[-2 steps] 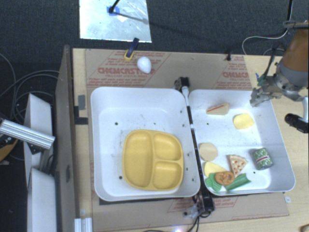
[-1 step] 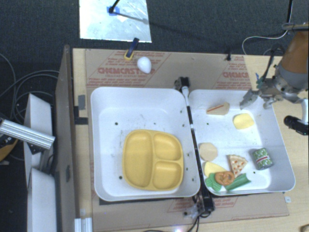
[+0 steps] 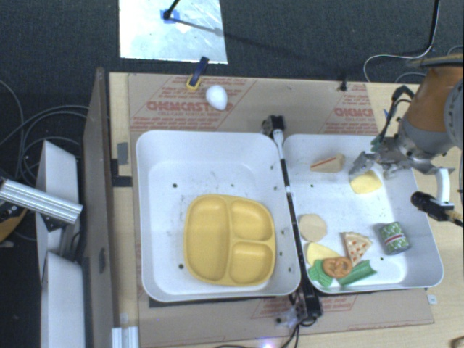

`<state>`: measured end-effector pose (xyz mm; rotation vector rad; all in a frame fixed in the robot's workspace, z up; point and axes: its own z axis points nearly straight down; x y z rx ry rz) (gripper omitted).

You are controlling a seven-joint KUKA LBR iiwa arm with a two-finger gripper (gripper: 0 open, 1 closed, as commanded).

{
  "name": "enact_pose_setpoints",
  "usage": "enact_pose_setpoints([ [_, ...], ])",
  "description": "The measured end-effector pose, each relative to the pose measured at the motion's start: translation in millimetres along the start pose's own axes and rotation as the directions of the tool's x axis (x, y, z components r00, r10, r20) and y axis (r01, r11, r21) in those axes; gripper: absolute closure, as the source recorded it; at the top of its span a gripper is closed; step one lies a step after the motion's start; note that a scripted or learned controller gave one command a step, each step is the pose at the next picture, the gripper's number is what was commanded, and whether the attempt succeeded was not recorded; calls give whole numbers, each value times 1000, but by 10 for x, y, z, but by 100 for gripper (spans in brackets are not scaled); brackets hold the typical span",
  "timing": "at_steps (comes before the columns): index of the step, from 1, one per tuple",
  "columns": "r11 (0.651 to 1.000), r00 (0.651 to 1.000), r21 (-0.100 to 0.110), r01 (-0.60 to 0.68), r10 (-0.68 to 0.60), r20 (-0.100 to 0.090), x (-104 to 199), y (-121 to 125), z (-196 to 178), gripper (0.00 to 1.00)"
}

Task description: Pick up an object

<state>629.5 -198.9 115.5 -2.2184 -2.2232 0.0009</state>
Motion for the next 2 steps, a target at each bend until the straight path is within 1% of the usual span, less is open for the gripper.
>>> enact_pose_setpoints([
  [1,1000,1000,-2,-1,1,2,23,-120,-48,0],
  [2,1000,1000,1,-1,1,0,235,-329,328,0],
])
